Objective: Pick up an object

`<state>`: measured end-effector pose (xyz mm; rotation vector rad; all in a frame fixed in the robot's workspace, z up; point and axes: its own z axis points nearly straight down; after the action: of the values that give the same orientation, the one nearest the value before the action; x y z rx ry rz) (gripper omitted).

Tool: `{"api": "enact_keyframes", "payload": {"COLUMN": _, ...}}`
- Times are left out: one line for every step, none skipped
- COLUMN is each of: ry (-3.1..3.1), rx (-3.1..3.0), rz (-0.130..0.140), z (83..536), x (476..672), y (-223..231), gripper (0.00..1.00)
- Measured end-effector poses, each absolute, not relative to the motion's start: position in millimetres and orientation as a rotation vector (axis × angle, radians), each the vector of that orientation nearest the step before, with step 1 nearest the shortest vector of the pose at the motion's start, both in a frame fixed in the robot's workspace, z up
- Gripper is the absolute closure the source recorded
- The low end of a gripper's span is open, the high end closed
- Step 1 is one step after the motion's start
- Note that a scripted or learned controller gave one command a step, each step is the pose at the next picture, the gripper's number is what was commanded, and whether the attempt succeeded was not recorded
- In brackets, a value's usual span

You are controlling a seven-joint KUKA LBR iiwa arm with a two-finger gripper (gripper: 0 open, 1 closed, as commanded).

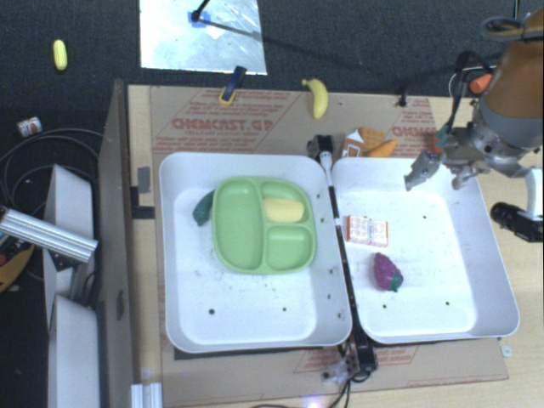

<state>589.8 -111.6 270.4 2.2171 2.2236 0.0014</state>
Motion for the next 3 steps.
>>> {"api": "enact_keyframes", "payload": {"ry": 2.227, "rx": 2.229, "rz": -0.009, "z": 87.7, "x": 546.4, "y": -120.3, "gripper": 0.0}}
{"api": "enact_keyframes", "payload": {"ry": 2.223, "rx": 2.223, "rz": 0.0, "z": 83.6, "x": 495.3, "y": -89.7, "gripper": 0.0}}
{"api": "enact_keyframes", "payload": {"ry": 2.221, "rx": 2.219, "rz": 0.006, "z": 95.3, "x": 499.0, "y": -90.6, "gripper": 1.0}}
